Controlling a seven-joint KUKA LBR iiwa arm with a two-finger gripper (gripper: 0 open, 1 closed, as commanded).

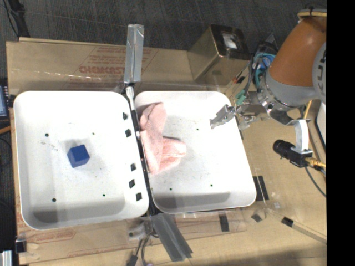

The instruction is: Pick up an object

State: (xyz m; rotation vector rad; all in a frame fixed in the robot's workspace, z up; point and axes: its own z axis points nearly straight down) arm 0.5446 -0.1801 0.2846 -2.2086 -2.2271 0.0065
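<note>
Small blue cube (79, 155), solid color, sits left of center in the left bin (33, 110). Right bin (233, 170) holds a crumpled pink cloth (158, 140) against its left wall. Tool (223, 117) hovers over right bin's upper right corner; nothing seen between fingers, spread or shut unclear.

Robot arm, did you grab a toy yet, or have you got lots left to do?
Nothing is picked up yet. The blue cube sits in the left bin, and the pink cloth lies in the right bin against its left wall. The gripper is at the right bin's upper right edge, apart from both things. Left to do: reach one, close on it and lift.
</note>
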